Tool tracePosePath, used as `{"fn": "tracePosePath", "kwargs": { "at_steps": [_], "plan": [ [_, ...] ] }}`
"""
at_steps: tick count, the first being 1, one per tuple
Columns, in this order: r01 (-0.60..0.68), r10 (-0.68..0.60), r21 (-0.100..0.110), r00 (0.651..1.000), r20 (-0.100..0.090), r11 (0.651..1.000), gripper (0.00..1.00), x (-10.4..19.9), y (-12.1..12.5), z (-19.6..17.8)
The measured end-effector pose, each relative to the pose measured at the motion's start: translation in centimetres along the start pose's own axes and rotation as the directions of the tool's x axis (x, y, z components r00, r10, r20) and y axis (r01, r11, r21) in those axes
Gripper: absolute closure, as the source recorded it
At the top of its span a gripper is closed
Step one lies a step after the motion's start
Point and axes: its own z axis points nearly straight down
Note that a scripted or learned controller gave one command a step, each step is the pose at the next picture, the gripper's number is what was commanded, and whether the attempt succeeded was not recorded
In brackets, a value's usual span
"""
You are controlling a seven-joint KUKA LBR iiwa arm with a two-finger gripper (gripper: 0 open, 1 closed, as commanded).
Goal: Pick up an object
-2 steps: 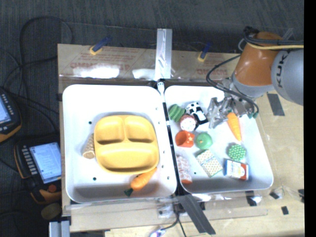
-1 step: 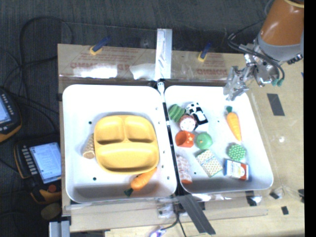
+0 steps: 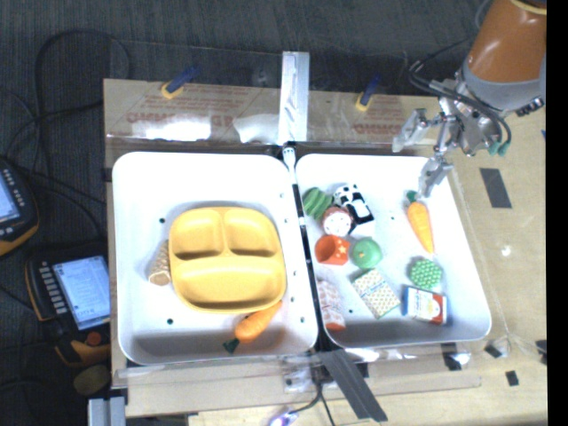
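My gripper (image 3: 426, 153) hangs over the far right corner of the right bin (image 3: 470, 264), open with nothing between its fingers. Just below its lower fingertip (image 3: 434, 175) lies an orange carrot (image 3: 420, 224). Further left in that bin are a black-and-white toy (image 3: 356, 204), a green striped piece (image 3: 314, 202), a round red-and-white item (image 3: 337, 222), a red cup (image 3: 333, 250) and a green ball (image 3: 366, 253). Near the front lie a patterned packet (image 3: 376, 293), a green dotted ball (image 3: 426, 272) and a red-and-white box (image 3: 424, 304).
The left bin (image 3: 133, 202) holds a yellow divided plate (image 3: 227, 256), a second carrot (image 3: 255, 324) at its front edge and a cone (image 3: 160, 264) at its left. A ridge (image 3: 300, 238) separates the bins. Clamps and tape sit behind them.
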Motion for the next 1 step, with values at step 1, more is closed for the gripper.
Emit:
{"fn": "tracePosePath", "kwargs": {
  "at_steps": [1],
  "plan": [
    [-0.021, 0.021, 0.0, 1.0, -0.004, 1.0, 0.0, 0.02, 1.02, 14.24]
  ]
}}
